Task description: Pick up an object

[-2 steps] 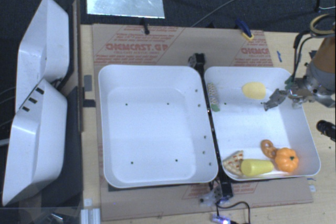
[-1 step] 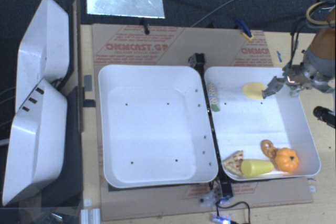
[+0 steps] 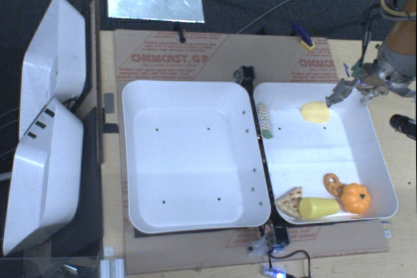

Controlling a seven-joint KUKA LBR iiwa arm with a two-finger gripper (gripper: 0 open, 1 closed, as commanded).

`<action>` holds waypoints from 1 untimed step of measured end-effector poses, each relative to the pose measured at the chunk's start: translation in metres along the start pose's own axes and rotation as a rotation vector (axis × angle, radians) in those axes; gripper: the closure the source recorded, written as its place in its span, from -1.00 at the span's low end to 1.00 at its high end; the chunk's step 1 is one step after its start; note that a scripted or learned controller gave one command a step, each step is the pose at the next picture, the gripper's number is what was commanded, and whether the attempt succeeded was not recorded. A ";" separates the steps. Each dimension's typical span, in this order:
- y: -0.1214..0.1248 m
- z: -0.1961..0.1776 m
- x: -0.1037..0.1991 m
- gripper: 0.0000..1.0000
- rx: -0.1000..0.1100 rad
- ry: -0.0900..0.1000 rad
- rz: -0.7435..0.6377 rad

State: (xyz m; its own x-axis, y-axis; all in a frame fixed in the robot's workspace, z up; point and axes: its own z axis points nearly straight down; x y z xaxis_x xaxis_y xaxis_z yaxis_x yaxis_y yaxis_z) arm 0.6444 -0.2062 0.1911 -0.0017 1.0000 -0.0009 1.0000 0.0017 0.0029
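Note:
The right bin (image 3: 365, 140) holds several small objects. A pale yellow lump (image 3: 315, 112) lies near its far edge. At the near edge sit an orange pumpkin-like toy (image 3: 356, 198), a brown pretzel shape (image 3: 332, 183), a yellow-green oblong piece (image 3: 318, 207) and a wedge like a pizza slice (image 3: 289, 201). A speckled strip (image 3: 264, 120) leans on the bin's left wall. My gripper (image 3: 352, 97) hangs over the far right corner of this bin, just right of the pale yellow lump. It stands open, with nothing between its fingers.
The left bin (image 3: 189, 94) sits beside the right one, split from it by a black divider (image 3: 260, 140). Spare white bins (image 3: 45, 127) are stacked off the bench at the left. A cable and a blue clip (image 3: 304, 38) lie behind the bins.

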 end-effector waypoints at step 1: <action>0.018 -0.008 0.000 -1.00 0.001 0.000 0.000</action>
